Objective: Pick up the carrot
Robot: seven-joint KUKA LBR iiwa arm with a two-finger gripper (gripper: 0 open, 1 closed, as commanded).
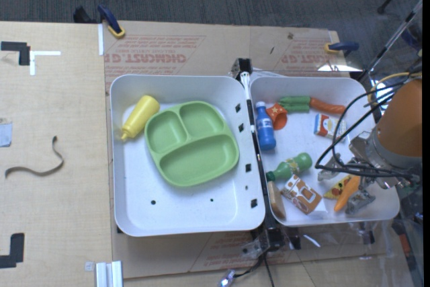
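Seen from above at a slant: 2 shallow white bins side by side on a table (54,212) of pale wood, with flattened cardboard (161,54) under them bearing red print, upside down and too blurred to read with confidence. In the left bin (134,212), a green plate (193,142) with 3 compartments, all bare, and a yellow mustard-style bottle (138,116) lying tilted just beside the plate's upper left edge, against the bin wall. In the right bin (302,87), a blue bottle with a white cap (265,129) along the left wall, a small red-orange piece (277,115) just beside it, a green vegetable (295,103) and a red-orange pepper-like piece (327,106) end to end near the far wall, a small red and white packet (324,125) with unreadable print, a green bottle (291,167) lying tilted near the middle, a brown and white snack carton (301,194) with illegible lettering, and a tan piece (275,203) near the front left corner. Orange carrot (345,191) lying tilted near the right bin's front right corner, right at the metal end effector (351,188). Grey arm with orange band (403,121) reaching in from the right, trailing black cables. End effector fingers low around the carrot, their opening impossible to judge, so cannot tell whether the carrot is gripped. On the table at left, black and white markers and a curled dark strip (37,165). Blue and yellow clamps (111,21) on the cardboard's far edge.
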